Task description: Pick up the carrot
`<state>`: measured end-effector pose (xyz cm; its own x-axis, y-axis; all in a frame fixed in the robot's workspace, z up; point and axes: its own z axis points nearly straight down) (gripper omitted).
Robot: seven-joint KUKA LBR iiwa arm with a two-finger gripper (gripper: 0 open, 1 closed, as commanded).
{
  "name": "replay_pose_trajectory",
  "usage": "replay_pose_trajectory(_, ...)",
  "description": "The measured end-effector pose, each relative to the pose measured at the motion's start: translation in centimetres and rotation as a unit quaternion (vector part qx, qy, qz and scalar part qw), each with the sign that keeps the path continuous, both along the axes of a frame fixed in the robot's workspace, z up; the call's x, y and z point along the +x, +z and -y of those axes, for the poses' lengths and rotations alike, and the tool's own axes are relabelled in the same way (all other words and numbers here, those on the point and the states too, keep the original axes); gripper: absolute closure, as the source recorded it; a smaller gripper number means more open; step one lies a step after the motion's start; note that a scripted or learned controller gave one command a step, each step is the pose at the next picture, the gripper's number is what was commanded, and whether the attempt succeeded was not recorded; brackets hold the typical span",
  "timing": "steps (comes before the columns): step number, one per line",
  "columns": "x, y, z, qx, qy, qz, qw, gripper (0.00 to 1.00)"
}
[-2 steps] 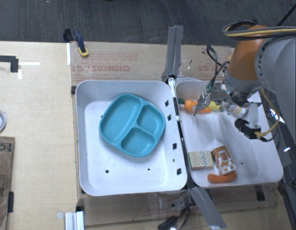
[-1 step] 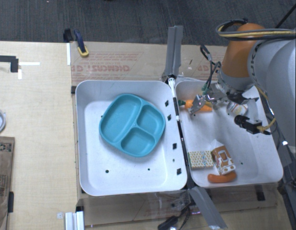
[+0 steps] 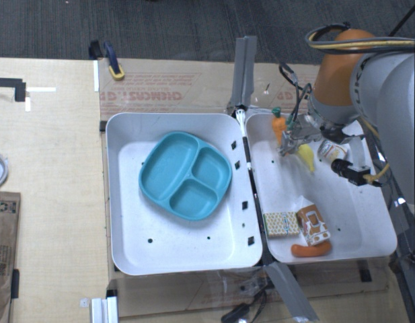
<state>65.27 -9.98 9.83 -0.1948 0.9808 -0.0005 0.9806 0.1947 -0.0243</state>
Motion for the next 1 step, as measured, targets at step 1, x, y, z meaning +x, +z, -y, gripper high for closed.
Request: replay_pose_trajectory(1, 0.68, 10.98, -4.27, 0.0023, 0.025, 0.013, 0.9996, 1.0)
